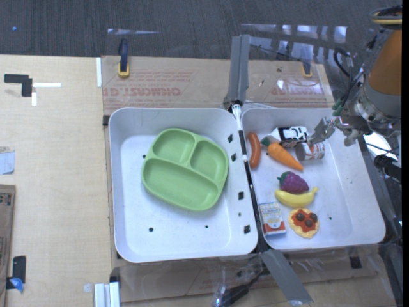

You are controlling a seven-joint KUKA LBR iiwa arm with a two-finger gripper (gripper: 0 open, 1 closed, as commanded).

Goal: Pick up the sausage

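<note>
The sausage (254, 149) is a red-orange link lying lengthwise along the left wall of the right bin (358, 203). My gripper (333, 128) hovers at the bin's far right, above its back edge, well to the right of the sausage. A carrot, a black-and-white item and a small can lie between the gripper and the sausage.
The right bin also holds a carrot (284, 156), a black-and-white item (293, 133), a small can (312, 150), purple grapes (293, 182), a banana (296, 198), a small carton (273, 219) and a pizza slice (303, 222). A green divided plate (185, 169) sits in the left bin (128, 235).
</note>
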